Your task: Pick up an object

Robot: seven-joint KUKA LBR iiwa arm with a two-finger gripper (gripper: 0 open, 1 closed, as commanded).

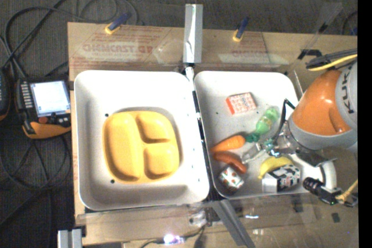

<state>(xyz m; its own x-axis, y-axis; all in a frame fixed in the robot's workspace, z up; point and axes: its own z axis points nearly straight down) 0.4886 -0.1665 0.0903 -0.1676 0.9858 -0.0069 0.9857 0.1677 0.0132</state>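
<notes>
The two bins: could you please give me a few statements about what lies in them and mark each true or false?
1. The yellow tray lies in the left bin. True.
2. The carrot lies in the left bin. False: it lies in the right bin, near its left wall.
3. The orange-and-white box lies flat towards the far side of the right bin. True.
4. The banana rests on the yellow tray. False: it lies in the right bin, beside the black-and-white carton.
5. The gripper is over the right bin, among the items. True.
</notes>
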